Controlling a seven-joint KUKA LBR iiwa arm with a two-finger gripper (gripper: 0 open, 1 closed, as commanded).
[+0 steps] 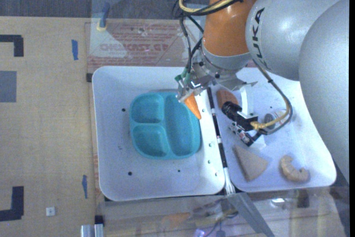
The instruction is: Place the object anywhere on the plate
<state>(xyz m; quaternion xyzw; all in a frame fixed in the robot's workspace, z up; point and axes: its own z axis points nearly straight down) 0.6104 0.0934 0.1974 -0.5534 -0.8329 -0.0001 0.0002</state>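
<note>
A teal divided plate (pixel 163 126) lies in the left white bin (pixel 111 136). My gripper (pixel 188 94) hangs over the plate's upper right corner, shut on an orange carrot-like piece (pixel 193 105) that points down and right between its fingers. The carrot's tip is just above the plate's right rim, close to the wall between the two bins.
The right bin (pixel 310 141) holds a tan wedge (pixel 250 162), a curled beige piece (pixel 294 170) and a reddish-orange item (pixel 227 96) partly under the wrist. My arm covers the upper right. A taped cardboard sheet (pixel 138 44) lies behind the bins.
</note>
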